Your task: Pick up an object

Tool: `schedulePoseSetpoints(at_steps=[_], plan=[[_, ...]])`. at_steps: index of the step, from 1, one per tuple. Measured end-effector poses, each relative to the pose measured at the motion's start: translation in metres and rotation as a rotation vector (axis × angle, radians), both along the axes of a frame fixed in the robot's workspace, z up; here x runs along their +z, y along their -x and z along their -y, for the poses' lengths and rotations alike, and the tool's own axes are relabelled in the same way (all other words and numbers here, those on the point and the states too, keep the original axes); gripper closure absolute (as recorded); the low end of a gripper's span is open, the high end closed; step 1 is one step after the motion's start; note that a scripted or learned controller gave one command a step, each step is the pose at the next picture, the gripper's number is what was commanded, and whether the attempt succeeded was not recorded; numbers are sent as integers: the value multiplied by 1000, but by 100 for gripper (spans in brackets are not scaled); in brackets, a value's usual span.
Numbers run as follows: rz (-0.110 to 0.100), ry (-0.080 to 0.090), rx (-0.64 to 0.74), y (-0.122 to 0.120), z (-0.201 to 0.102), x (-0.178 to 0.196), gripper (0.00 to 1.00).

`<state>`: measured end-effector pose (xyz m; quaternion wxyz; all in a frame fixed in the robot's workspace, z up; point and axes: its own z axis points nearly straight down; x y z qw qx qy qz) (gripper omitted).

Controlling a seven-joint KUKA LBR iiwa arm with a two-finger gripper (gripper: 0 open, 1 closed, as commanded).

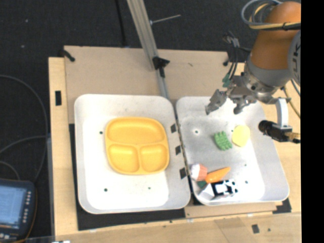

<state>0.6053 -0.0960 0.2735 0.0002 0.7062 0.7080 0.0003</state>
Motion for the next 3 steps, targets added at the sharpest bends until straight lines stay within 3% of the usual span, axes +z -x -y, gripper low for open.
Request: schedulePoseSetpoints(at_steps=[1,3], plan=[[0,0,-1,0,0,0,0],[-5,2,-4,9,3,-104,0]])
